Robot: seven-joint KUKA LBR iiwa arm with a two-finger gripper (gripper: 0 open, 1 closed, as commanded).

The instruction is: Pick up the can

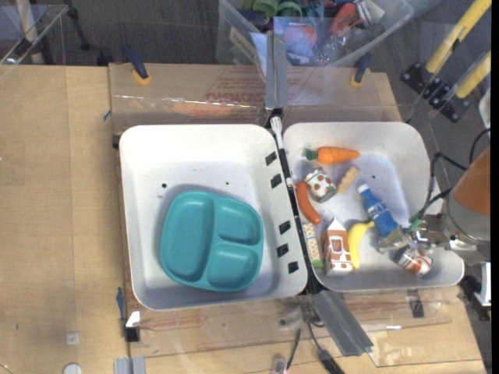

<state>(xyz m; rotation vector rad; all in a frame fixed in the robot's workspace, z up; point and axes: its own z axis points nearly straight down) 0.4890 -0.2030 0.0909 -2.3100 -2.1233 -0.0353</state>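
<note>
The gripper [407, 242] hangs just over the can [414, 262] in the right bin [405, 142], grip unclear; it should centre, then squeeze.

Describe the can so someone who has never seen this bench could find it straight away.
Start at the right bin, the one full of toy food, and go to its near right corner, where the arm comes in. The can lies there on its side, right by the claw. It is a small silvery cylinder with red on it, set apart from the blue bottle and yellow banana to its left.
</note>
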